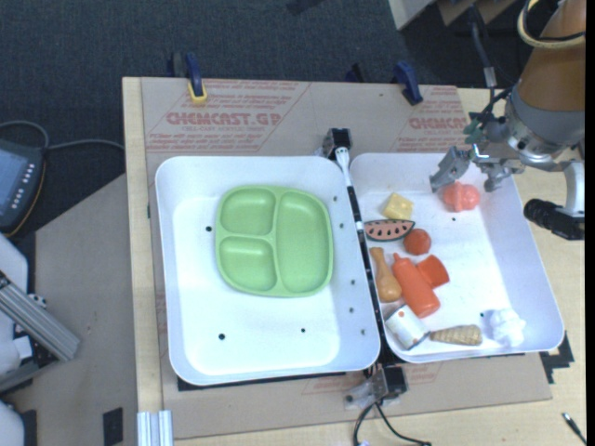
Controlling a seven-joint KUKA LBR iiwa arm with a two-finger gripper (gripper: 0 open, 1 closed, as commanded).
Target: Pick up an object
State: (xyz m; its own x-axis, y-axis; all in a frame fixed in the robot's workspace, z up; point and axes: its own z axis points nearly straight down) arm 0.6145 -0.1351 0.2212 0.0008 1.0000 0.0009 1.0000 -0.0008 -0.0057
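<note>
My gripper hangs over the far part of the right bin, with its fingers spread open. A pink rounded toy lies on the bin floor just below and in front of the fingertips, and nothing sits between them. Toy foods cluster along this bin's left side: a yellow piece, a watermelon slice, a red tomato, an orange drumstick and a red-orange block.
At the right bin's near edge are a small white cup, a cone and a white crumpled thing. The left bin holds a green divided plate. A black divider rail separates the bins.
</note>
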